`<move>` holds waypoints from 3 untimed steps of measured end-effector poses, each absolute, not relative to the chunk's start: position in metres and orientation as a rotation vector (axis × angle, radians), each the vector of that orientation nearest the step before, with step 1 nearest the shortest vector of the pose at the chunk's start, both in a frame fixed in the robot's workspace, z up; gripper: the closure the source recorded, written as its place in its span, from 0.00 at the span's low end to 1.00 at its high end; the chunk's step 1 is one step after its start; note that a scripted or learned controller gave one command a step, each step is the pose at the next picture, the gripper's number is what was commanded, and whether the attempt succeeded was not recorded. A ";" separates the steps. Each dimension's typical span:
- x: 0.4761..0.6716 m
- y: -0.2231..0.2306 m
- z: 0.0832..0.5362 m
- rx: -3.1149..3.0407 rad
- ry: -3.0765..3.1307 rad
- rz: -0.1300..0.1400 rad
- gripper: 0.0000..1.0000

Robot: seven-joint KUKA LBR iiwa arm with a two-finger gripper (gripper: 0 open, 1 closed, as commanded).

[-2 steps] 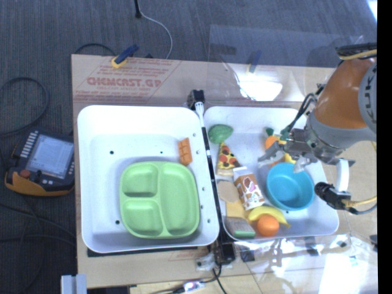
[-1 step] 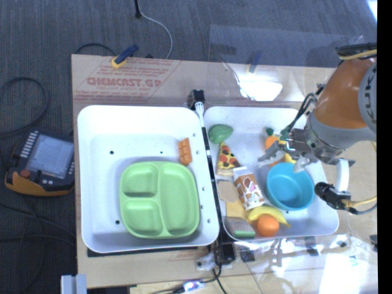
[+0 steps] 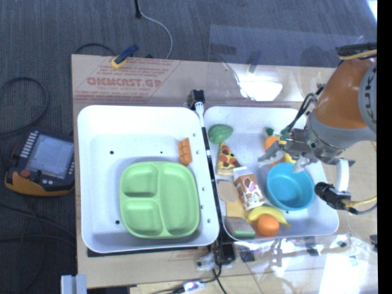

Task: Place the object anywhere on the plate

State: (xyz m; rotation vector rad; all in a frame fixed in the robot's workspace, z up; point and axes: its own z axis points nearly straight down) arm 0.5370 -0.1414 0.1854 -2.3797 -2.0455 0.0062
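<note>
A light green divided plate [image 3: 160, 199] lies in the left bin [image 3: 98, 133]. In the right bin [image 3: 245, 118] are several toy items: a pizza slice [image 3: 228, 158], a green leaf [image 3: 220, 132], a small carton [image 3: 248, 188], a blue bowl [image 3: 290, 187], a banana [image 3: 264, 213], an orange [image 3: 267, 225] and a small orange piece [image 3: 271, 142]. My gripper [image 3: 282, 160] hangs over the right bin at the bowl's upper left rim. It is open, and I see nothing between its fingers.
A small orange block [image 3: 184, 151] rests against the left bin's right wall, above the plate. A grey-green sponge [image 3: 241, 226] lies at the right bin's front. A black divider [image 3: 205, 146] runs between the bins. A handheld pendant [image 3: 41, 163] sits left of the bench.
</note>
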 end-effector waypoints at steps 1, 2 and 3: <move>0.537 -0.141 0.185 -2.380 -2.045 0.006 0.00; 0.537 -0.141 0.185 -2.380 -2.045 0.006 0.00; 0.537 -0.141 0.185 -2.380 -2.045 0.006 0.00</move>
